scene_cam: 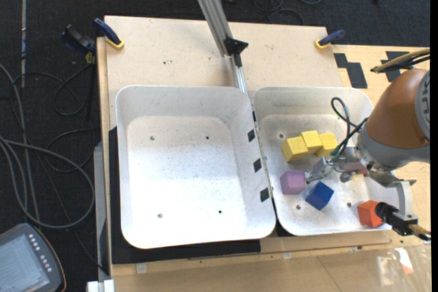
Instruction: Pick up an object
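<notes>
1. Nearest to me, at the bottom left corner, I see part of a grey handheld control pendant (24, 263) lying on the dark floor, with black cables (41, 154) looping beside it.
2. On the light wooden bench (178, 51) sit two shallow white bins, side by side and touching along their inner edges.
3. The left bin (130, 147) has a speckled floor.
4. In the right bin (274, 102), nearest its front right corner, lies an orange block (369, 213).
5. A little farther in and to the left, a blue cube (319, 195) sits tilted, with a purple cube (293, 182) just beside it on the left.
6. Farther back, three yellow blocks (310, 143) lie in a row, touching one another.
7. My arm (404, 123) reaches in from the right, its orange band over the right bin's right side.
8. The gripper (327, 167) hangs between the blue cube and the yellow blocks, just above the blue cube. I cannot tell how it is set, and I see nothing held in it.
9. Beyond the bins, a slanted metal rail (209, 0) rises from the bench's middle toward the far edge.
10. At the bench's far corners sit two blue and yellow clamps, one left (108, 34) and one right (330, 39).
</notes>
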Controlling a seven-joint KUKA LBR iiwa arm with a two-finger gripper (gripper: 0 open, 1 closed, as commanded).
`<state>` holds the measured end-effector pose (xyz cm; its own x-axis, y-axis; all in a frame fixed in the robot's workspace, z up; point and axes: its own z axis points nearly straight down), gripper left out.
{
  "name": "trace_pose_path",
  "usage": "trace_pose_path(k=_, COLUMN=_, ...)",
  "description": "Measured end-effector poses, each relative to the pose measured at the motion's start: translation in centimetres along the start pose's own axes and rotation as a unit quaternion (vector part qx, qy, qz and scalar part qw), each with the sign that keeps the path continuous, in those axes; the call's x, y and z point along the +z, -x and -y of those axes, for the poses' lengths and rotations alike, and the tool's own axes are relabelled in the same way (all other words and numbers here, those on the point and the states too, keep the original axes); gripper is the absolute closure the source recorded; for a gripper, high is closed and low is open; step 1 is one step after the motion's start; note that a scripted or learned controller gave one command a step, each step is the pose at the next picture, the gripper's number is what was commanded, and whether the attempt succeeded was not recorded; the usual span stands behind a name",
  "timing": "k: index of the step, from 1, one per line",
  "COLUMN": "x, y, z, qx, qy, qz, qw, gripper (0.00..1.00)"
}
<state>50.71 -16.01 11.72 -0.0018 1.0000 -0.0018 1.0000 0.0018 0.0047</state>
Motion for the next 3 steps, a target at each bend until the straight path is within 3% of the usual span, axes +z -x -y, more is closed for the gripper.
trace_pose_path(k=1, x=-0.8, y=0.0, z=0.0, qx=0.001, qy=-0.001, qz=0.0, qw=1.0, gripper=1.0)
trace_pose_path(k=3, x=-10.8, y=0.3, z=0.5, qx=-0.001, qy=0.001, qz=0.0, qw=1.0, gripper=1.0)
